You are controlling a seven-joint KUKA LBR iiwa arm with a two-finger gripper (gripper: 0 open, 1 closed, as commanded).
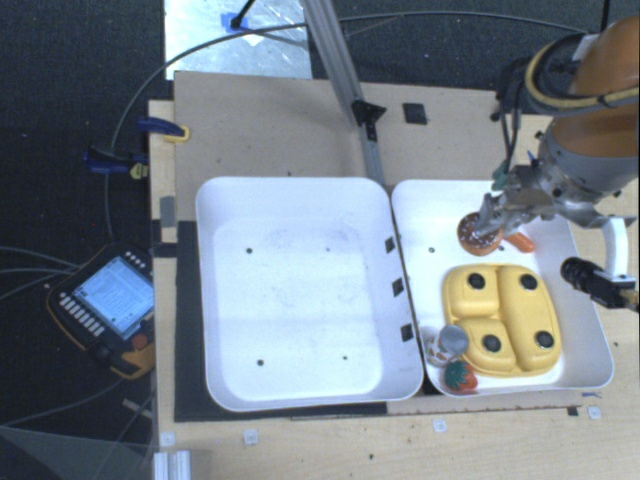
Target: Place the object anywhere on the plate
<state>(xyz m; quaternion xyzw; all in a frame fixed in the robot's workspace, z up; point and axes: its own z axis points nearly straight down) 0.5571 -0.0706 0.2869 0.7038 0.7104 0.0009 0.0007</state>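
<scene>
Jaws: cannot tell how they stand. The gripper [492, 220] hangs low over the back of the right bin, and from this slant its tip merges with a small round brown object [478, 234] directly under it. Whether that object is pinched or merely beneath the tip cannot be judged.

Bench [270, 128]: tan board, both bins side by side on it.

Left bin [215, 298]: white, shallow, a few dark dots on its floor.

Right bin [415, 218]: white, same build, touching the left bin along the middle seam.

Arm [585, 118]: grey with an orange band, entering from the right, wrist bent down over the right bin's back half.

Yellow plate [503, 318]: a sectioned tray with four compartments, each with a dark dot, in the front half of the right bin. It lies just in front of the gripper, apart from the brown object, with a strip of bare bin floor between them.

Pendant [108, 303]: handheld controller with a lit screen, on the floor left of the bench.

Small items: an orange piece [520, 240] just beside the brown object, on its right. At the plate's front left corner, a grey round piece [453, 340] against the plate's edge, and a green and red bit [459, 374] just in front of it, near the bin's front wall.
</scene>
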